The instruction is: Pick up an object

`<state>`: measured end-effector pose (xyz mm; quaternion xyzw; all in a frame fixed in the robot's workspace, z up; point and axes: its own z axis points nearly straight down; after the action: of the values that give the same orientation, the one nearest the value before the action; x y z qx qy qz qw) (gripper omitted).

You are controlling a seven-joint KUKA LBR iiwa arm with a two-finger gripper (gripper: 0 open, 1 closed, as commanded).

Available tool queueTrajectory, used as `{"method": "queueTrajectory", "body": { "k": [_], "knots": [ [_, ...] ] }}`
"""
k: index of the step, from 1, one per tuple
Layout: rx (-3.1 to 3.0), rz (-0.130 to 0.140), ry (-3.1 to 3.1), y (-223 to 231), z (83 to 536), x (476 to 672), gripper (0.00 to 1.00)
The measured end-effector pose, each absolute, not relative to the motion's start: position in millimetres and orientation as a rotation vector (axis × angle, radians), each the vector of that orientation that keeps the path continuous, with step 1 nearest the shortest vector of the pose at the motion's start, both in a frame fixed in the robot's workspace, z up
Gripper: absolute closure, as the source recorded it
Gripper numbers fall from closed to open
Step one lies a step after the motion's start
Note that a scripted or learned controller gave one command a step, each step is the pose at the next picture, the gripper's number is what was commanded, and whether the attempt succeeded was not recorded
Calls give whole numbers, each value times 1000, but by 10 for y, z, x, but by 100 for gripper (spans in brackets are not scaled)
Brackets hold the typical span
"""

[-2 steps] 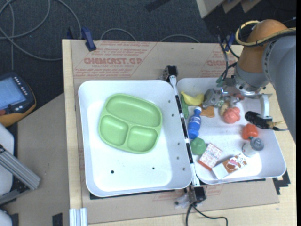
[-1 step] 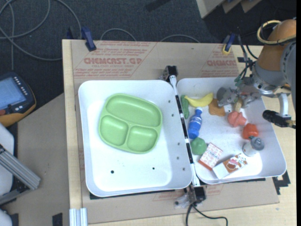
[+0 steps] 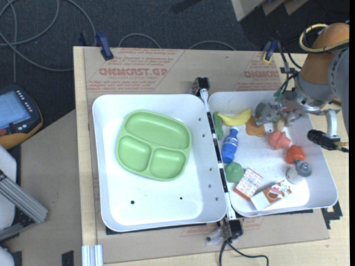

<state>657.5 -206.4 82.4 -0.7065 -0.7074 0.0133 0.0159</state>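
Far out to the left of our jaws lies the left bin [image 3: 105, 204], with a green divided plate [image 3: 153, 144] resting flat in it and nothing else we can make out. Nearer to us, in the right bin [image 3: 327, 187], the candidates for picking crowd together: a blue bottle [image 3: 229, 144] and a green piece [image 3: 233, 172] along the bin's left wall, a yellow banana [image 3: 235, 117] just left of the jaws, and two small cartons [image 3: 249, 183] at the bin's front, well apart from us. Below the jaws and slightly to the right sit an orange-pink piece [image 3: 279, 139] and a red-and-grey one [image 3: 297, 159].

Our gripper [image 3: 273, 113] hangs low over the bin's back part, right beside a brownish item [image 3: 255, 128] and a greyish shape we cannot identify. We cannot tell how the jaws stand, nor whether anything lies between them.

We judge the task not visibly accomplished: every object we see rests in the bin. A secure grasp and a lift are left.
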Motion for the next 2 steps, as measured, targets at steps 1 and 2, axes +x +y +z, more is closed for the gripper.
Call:
{"method": "queueTrajectory", "body": {
  "k": [1,2],
  "knots": [
    [-2197,43,-2201,-2072,808,6578,0],
    [-2206,48,-2200,-1863,814,6573,0]
  ]
}}
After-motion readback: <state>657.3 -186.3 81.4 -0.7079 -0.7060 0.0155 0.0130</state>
